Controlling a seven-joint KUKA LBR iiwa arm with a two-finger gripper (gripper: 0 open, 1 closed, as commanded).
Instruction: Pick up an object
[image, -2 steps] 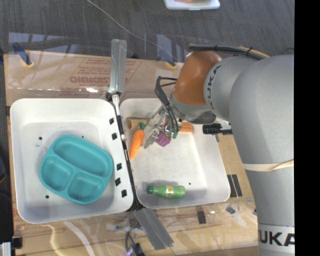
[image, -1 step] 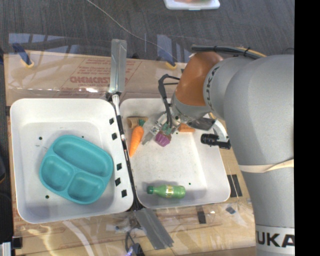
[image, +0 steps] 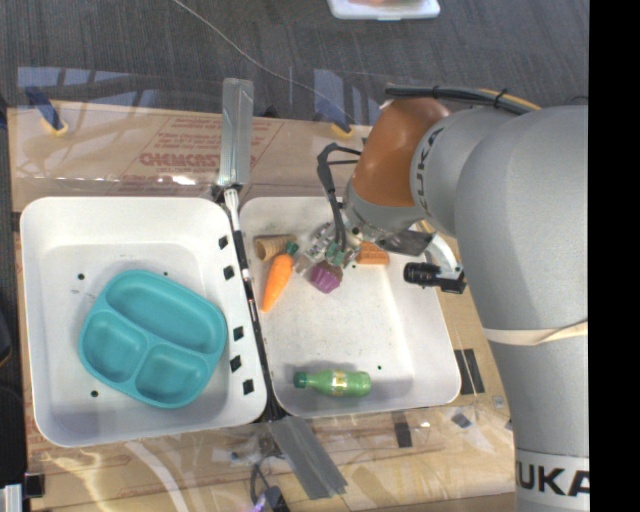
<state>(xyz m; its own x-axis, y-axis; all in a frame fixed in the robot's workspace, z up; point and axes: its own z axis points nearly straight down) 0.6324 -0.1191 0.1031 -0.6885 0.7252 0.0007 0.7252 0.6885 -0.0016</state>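
Bins: two shallow white plastic bins (image: 60, 330) sat side by side on the worktop.
Left bin: one teal three-compartment tray (image: 152, 338).
Right bin: one orange carrot (image: 276, 281), one purple piece (image: 325, 277), one green bottle (image: 333, 381).
Jaws (image: 333, 252): low over the purple piece; grip impossible to tell.

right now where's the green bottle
In the camera view, the green bottle lies on its side near the front edge of the right bin, below the carrot.
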